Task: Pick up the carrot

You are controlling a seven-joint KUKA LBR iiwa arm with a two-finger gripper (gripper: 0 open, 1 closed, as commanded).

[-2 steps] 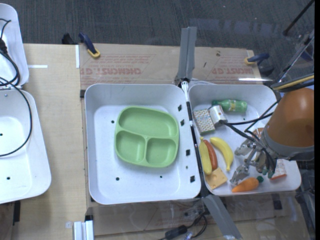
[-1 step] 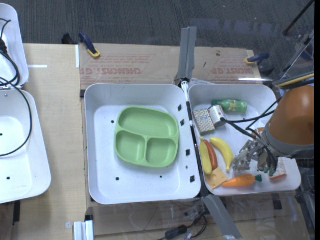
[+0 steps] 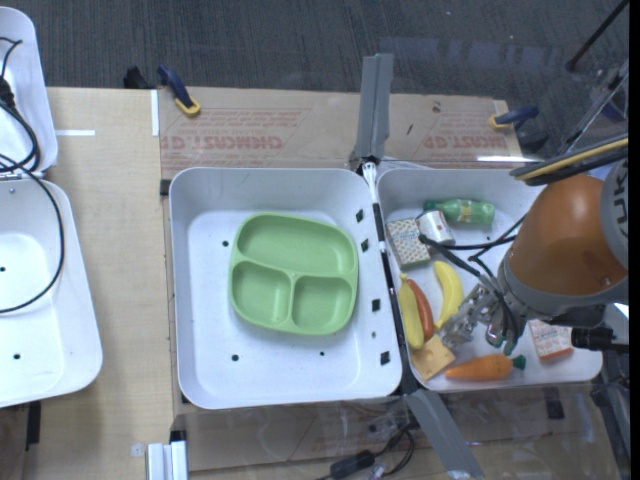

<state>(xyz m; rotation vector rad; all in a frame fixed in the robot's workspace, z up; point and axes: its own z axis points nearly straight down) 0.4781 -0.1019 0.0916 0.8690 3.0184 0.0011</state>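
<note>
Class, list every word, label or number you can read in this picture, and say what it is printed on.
"CHEMCMZI GP" or similar, red, upside down, repeated: brown board behind the bins; letters uncertain.
"UK", partial: arm.
Green bottle label: too blurred.
Small white and orange packet: too small.

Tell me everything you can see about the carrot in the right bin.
The carrot is a small orange piece with a short green tip at its right end; it looks like a smooth plastic toy. It lies flat, roughly horizontal with its pointed end to the left, near the front edge of the right bin. Its pointed end meets or nearly meets a tan wedge-shaped piece. The pincer is just above it in the camera view, and nothing grips the carrot.
</note>
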